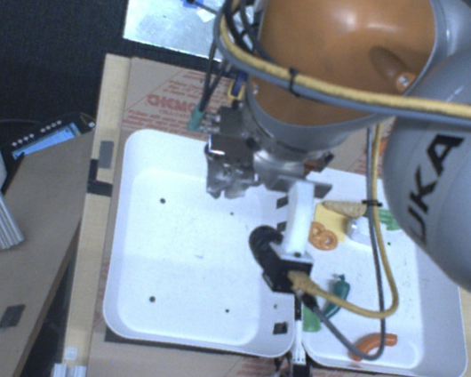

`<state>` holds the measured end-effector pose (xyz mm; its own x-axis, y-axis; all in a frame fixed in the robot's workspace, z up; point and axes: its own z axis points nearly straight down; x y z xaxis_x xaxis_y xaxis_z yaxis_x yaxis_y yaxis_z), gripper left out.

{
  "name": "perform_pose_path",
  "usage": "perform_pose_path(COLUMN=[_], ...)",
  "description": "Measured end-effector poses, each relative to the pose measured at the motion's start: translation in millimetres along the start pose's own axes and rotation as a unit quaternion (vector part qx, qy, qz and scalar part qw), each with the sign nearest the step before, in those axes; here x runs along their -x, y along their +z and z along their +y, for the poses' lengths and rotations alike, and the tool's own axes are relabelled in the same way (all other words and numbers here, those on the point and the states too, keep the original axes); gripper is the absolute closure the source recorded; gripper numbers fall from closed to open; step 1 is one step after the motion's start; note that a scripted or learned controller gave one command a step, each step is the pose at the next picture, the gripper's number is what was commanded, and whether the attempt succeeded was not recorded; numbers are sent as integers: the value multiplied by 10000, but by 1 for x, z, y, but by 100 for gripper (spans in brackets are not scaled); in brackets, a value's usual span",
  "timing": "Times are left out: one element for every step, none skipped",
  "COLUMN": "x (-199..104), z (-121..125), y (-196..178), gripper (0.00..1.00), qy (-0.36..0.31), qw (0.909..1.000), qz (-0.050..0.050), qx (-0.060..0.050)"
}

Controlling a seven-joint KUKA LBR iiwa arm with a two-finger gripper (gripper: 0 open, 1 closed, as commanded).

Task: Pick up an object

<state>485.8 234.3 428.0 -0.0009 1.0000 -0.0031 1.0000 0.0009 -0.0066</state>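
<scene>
Pincer (pixel 223 185) over left bin (pixel 145 239) | grip state unclear | orange object (pixel 368 344) well apart, right bin (pixel 435 336)

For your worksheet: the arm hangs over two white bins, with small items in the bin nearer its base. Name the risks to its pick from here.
1. The gripper hangs over bare floor of the left bin, while the orange item, green item and pretzel-like piece lie in the right bin; closing here would likely catch nothing.
2. The yellow cable loops low over those items and might snag or drag them.
</scene>
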Motion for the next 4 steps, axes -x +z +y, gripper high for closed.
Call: perform_pose_path(x=[0, 0, 0, 0], z=[39, 19, 58, 20], y=[-47, 53, -89, -2], gripper=[100, 100, 100, 100], qy=[-1, 0, -14, -19], qw=[10000, 10000, 9999, 10000], qz=[28, 0, 49, 5], qx=[58, -6, 119, -1])
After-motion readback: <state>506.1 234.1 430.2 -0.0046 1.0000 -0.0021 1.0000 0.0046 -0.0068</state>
